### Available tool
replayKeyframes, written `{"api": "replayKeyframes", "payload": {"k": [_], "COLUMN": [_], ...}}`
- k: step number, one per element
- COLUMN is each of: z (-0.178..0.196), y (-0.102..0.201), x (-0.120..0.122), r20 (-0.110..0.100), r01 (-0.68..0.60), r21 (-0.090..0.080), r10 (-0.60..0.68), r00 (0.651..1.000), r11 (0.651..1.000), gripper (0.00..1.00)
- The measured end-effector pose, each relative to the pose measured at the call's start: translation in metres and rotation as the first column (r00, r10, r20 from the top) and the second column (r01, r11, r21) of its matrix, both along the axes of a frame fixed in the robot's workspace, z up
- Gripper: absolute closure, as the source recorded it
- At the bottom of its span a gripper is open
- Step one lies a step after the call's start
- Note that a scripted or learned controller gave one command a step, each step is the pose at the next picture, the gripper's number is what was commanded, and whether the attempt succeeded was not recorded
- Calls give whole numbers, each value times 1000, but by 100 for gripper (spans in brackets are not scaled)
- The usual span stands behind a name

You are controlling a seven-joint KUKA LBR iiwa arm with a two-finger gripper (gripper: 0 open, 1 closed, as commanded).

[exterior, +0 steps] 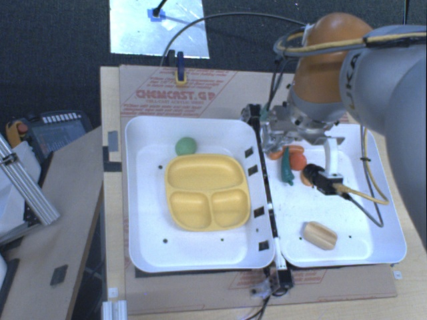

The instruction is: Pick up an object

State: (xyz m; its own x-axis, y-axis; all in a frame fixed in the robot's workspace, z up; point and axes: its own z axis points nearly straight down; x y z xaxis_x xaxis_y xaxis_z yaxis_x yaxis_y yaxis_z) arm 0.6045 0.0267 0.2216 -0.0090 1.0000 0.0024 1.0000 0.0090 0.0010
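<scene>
My gripper hangs low over the upper left corner of the right bin, close to the wall between the two bins. Just below it lie a small orange-red thing and a slim teal thing, touching each other. Whether the gripper touches either of them is hidden by the wrist. A tan, loaf-like block lies apart near the front of the same bin.
The left bin holds a yellow divided plate in its middle and a green ball just behind it. The arm's grey and orange body covers the back of the right bin.
</scene>
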Motion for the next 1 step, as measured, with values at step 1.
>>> {"api": "replayKeyframes", "payload": {"k": [1], "z": [-3], "y": [46], "x": [-2], "r20": [1], "r01": [0], "r21": [0], "r10": [0], "r00": [1000], "r11": [1000], "gripper": [100]}}
